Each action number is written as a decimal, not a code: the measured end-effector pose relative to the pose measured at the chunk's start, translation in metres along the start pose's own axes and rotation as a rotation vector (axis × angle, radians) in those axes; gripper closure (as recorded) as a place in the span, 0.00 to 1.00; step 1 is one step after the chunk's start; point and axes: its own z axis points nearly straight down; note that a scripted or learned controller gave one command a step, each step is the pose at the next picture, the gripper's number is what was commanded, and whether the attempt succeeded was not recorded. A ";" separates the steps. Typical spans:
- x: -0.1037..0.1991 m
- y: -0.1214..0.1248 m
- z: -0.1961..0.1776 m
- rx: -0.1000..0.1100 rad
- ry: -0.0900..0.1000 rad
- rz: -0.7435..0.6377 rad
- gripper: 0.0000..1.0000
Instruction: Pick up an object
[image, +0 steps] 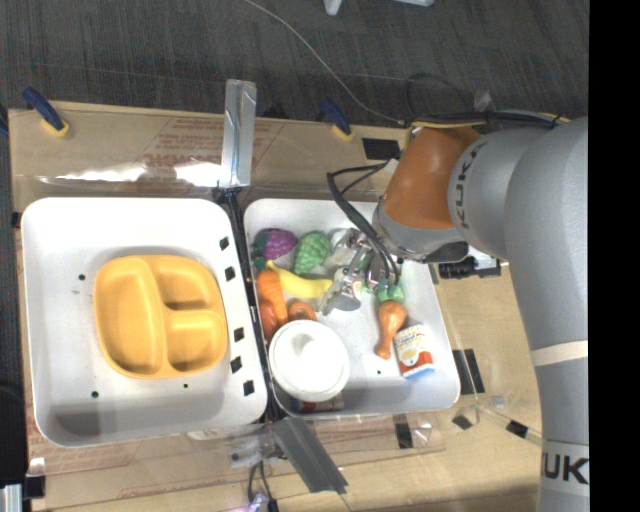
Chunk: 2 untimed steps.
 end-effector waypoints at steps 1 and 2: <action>0.001 0.002 -0.009 0.000 0.002 -0.006 1.00; -0.016 0.007 -0.118 -0.002 -0.010 0.407 1.00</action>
